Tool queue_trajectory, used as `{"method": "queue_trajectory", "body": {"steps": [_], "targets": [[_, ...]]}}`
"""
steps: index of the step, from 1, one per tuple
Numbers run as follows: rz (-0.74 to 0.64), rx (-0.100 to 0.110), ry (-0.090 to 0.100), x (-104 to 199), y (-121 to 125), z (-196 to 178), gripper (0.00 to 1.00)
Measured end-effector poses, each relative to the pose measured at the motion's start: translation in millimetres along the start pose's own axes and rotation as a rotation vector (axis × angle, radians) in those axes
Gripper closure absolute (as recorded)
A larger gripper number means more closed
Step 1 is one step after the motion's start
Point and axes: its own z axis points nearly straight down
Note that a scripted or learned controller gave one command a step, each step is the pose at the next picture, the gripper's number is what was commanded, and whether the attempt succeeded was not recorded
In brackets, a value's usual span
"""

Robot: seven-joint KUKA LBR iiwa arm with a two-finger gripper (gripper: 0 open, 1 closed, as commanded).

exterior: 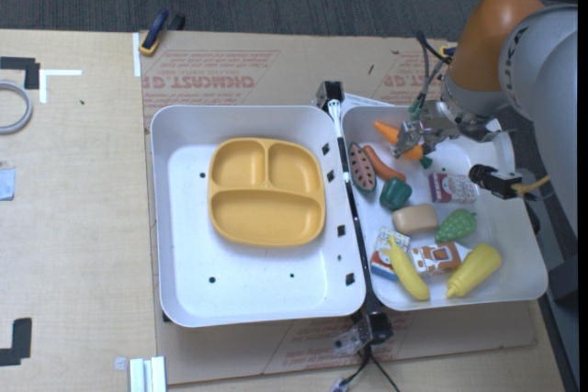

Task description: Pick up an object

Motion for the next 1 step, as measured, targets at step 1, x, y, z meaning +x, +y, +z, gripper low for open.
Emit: {"method": "queue_trajectory", "body": {"steps": [1], "targets": [[0.078,-0.005,-0.001,36.8,4.7,-90.7,1.0]]}}
